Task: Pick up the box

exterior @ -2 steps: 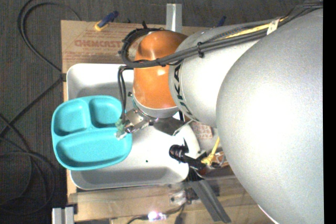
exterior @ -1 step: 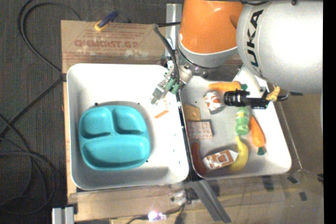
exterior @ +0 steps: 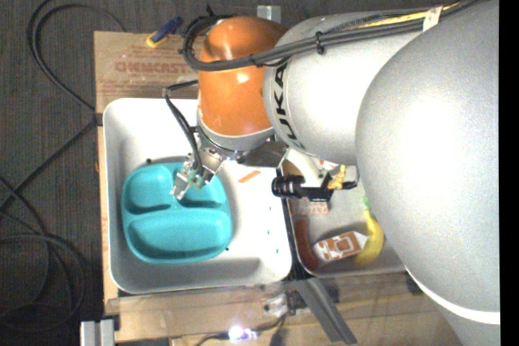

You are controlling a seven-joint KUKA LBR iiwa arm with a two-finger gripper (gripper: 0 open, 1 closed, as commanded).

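"KUKA" — on arm [exterior: 280, 105]; cardboard [exterior: 138, 65] print blurred

A brown desk [exterior: 134, 73] with faint red printed lettering stands on dark grey carpet [exterior: 49, 158], seen from above at a slant. Two shallow white bins rest side by side on it. The left bin [exterior: 117, 121] sits fully in sight, its rounded rim lying close to the desk's left and front edges. The right bin [exterior: 302, 265] touches it along one side, and much of it is hidden beneath the large grey robot arm. On the desk's bare far strip, beyond the left bin, lies a small blue and yellow object [exterior: 163, 31]. Black cables [exterior: 36, 28] trail across the carpet.
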